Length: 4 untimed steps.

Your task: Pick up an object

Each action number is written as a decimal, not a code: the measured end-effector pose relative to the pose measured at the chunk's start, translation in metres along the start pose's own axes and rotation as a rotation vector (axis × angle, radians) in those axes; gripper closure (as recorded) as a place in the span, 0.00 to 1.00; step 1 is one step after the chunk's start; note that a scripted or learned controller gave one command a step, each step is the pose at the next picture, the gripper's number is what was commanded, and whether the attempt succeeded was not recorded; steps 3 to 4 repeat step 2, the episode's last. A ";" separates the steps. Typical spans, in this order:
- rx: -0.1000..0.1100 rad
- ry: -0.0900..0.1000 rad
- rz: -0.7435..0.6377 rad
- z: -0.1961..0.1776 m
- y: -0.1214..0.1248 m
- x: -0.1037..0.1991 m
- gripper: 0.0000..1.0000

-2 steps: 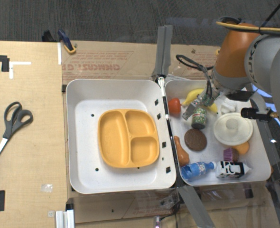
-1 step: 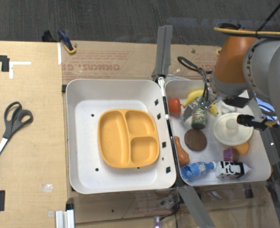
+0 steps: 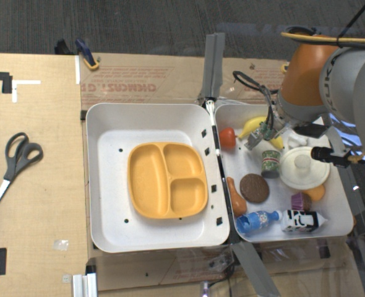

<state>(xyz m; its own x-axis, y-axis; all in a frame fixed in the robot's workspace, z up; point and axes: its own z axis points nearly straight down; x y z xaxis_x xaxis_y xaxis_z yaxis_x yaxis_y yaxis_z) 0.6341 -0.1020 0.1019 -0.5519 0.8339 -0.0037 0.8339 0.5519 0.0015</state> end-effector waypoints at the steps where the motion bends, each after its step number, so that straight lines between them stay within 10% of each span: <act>1: 0.001 0.001 0.207 -0.183 0.034 0.005 1.00; 2: 0.005 0.003 0.313 -0.064 -0.036 0.018 1.00; 4: 0.005 0.003 0.313 -0.064 -0.036 0.018 1.00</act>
